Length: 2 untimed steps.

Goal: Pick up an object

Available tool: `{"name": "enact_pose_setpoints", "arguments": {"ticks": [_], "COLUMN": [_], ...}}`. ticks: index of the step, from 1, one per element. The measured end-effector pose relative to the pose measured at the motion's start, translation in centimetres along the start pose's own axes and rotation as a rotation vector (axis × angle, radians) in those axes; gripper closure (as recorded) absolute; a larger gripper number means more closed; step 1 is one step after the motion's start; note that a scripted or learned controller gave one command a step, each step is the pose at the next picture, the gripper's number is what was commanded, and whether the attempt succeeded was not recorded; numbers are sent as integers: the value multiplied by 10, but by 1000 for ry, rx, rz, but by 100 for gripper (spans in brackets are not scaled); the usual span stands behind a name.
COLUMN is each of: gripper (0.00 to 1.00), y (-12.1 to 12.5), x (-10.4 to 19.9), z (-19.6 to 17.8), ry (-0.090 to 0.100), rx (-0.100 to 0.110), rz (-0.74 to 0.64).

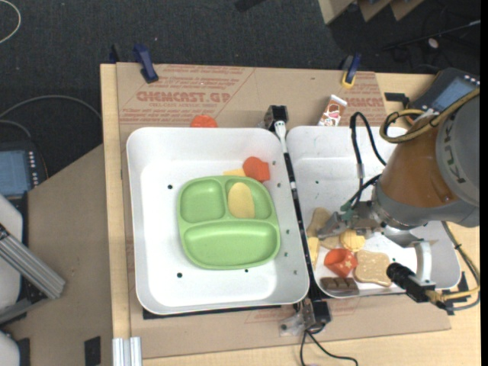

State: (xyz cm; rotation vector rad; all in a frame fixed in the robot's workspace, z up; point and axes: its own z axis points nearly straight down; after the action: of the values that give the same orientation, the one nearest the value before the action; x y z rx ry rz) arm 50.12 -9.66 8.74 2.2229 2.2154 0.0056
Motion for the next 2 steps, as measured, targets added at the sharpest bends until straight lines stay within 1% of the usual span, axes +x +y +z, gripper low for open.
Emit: {"name": "enact_pose_setpoints", "arguments": {"ticks": [1,2], "gripper": [0,0], "y": [137,57], "x": [-114,-32], "z": [0,-58], "ry": [-10,4], "rx": [-12,6], "rz": [-3,-8]}}
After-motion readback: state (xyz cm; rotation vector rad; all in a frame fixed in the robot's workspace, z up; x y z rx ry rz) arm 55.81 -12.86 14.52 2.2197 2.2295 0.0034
